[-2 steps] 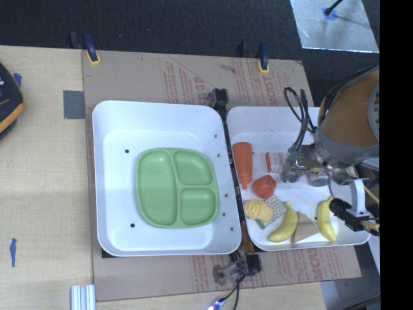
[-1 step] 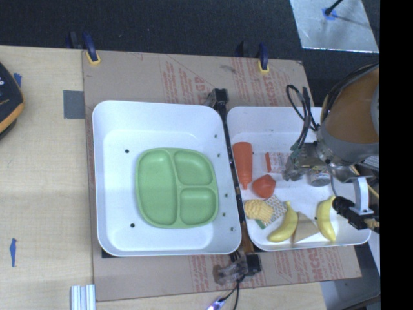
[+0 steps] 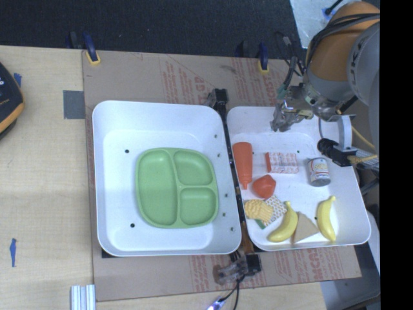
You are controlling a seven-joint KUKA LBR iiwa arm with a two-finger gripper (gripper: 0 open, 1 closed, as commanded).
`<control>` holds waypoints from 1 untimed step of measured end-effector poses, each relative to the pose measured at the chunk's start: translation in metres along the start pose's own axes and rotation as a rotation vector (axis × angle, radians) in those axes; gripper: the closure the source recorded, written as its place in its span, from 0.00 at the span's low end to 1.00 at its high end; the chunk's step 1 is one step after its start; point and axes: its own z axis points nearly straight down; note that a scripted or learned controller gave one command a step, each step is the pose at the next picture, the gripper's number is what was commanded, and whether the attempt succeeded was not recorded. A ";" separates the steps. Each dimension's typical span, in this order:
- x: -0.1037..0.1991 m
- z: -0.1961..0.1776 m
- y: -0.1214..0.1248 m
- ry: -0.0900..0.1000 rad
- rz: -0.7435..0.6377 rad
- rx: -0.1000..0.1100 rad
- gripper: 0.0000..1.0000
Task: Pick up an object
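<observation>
The right bin holds an orange carrot-like stick, a red tomato-like piece, a pink-and-white wrapped pack, a small tin can, a corn piece, and two bananas beside a tan wedge. My gripper hangs over the bin's far edge, above and behind the wrapped pack, with nothing seen between its fingers.
The left bin contains a green divided plate. Clamps hold the cardboard base at the far edge. A yellow-black device lies at the far left. The arm's orange band rises at the right.
</observation>
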 end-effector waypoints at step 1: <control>0.000 0.000 0.000 0.000 -0.001 0.001 0.00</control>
